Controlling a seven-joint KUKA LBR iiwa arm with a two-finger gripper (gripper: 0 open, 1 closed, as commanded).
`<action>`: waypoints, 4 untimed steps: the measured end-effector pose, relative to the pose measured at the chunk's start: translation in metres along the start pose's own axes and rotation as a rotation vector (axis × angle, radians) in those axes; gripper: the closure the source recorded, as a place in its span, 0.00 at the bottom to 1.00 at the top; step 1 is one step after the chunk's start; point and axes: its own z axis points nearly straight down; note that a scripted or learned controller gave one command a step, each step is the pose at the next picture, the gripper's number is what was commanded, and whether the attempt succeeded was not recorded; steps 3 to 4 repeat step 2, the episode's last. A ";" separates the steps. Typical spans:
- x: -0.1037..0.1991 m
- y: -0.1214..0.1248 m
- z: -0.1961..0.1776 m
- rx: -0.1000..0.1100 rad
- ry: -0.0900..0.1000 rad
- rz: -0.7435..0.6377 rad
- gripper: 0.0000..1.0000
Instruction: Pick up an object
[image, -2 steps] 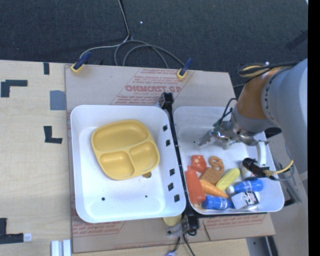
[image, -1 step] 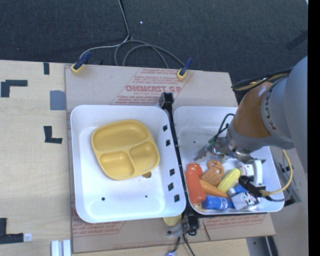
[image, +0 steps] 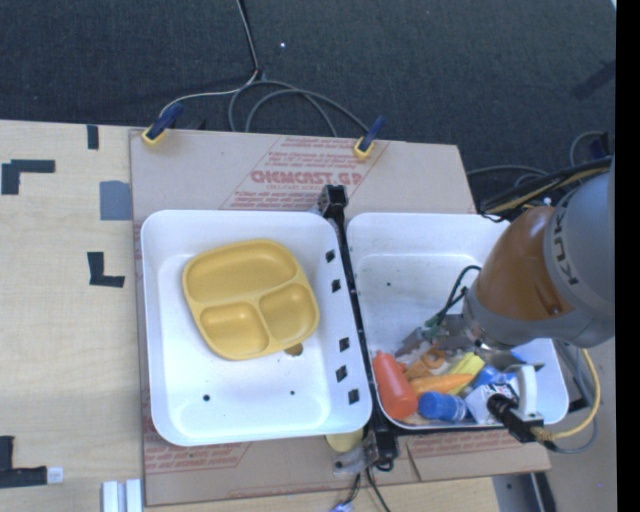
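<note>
A: Logging arm position. What is the view showing?

B: The arm (image: 560, 265) is reaching in from the right and is hanging over the right bin (image: 420, 250), its orange band sitting above the wrist. The gripper (image: 462, 350) is pointing down into the heap of small things at the bin's near end.

A: State of the fingers?

B: I cannot tell; the wrist is covering them, so whether anything is being pinched is not readable.

A: Where are the candidate objects lying?

B: All are crowding the near part of the right bin. An orange piece (image: 392, 385) is lying close to the divider, a blue round piece (image: 440, 406) is sitting just beside it, and yellow and orange bits (image: 448, 378) are lying under the wrist. A white and blue item (image: 492, 390) is lying to their right.

A: Left bin?

B: The left bin (image: 170, 400) is carrying a yellow divided plate (image: 250, 297), which is lying flat toward its far half. Both bins are resting on a cardboard sheet (image: 300, 175) on the counter (image: 60, 330).
</note>
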 end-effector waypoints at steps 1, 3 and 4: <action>0.001 0.002 -0.009 0.002 0.001 -0.002 1.00; 0.055 0.053 -0.119 -0.001 0.005 -0.010 1.00; 0.055 0.053 -0.119 -0.001 0.005 -0.010 1.00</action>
